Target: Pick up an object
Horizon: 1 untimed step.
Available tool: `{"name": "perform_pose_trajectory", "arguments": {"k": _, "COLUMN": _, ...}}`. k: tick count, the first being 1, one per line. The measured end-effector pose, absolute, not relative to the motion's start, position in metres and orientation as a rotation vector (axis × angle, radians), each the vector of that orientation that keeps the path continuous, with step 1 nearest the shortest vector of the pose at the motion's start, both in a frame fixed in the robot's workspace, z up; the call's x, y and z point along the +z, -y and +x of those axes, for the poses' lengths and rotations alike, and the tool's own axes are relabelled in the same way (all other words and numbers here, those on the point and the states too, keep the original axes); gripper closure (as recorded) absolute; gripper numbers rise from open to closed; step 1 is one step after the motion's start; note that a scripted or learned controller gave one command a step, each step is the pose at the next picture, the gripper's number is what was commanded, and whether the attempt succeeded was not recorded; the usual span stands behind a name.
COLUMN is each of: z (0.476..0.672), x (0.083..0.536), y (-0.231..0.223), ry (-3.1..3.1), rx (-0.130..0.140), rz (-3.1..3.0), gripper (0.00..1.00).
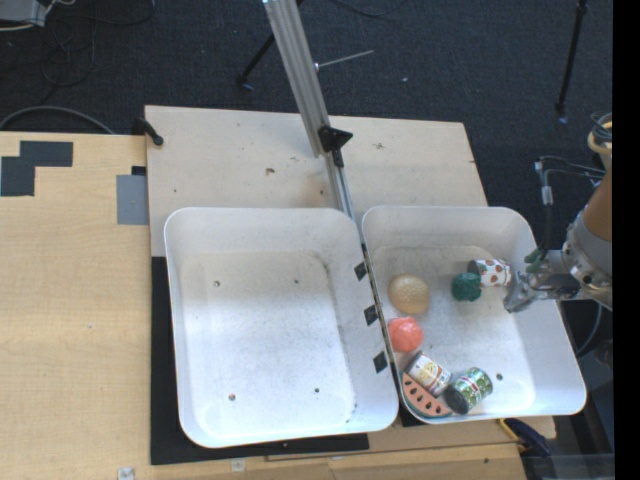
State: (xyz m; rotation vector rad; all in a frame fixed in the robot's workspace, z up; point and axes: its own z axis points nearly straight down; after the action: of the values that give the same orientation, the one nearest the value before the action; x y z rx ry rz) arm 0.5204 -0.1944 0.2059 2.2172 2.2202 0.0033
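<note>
The right bin [545, 368] holds several small objects. A tan ball [408, 292] and a red ball [405, 333] lie near its left wall. A dark green lump [465, 286] sits mid-bin beside a small red and white figure [490, 272]. Along the front lie a little jar [429, 372], a green can [470, 388] and a watermelon slice [426, 404]. My gripper [524, 290] hangs at the bin's right side, just right of the red and white figure, with nothing seen between its fingers.
The left bin [200, 268] stands beside the right one, with a row of black clips [367, 313] along the shared wall. A slanted aluminium rail [305, 78] rises behind the bins. The arm comes in over the right bin's right rim.
</note>
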Motion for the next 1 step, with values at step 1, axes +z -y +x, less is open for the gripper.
{"name": "perform_pose_trajectory", "arguments": {"k": 1, "z": 0.5207, "x": 0.2497, "y": 0.1893, "ry": -2.223, "rx": 0.002, "rz": 2.217, "gripper": 1.0}}
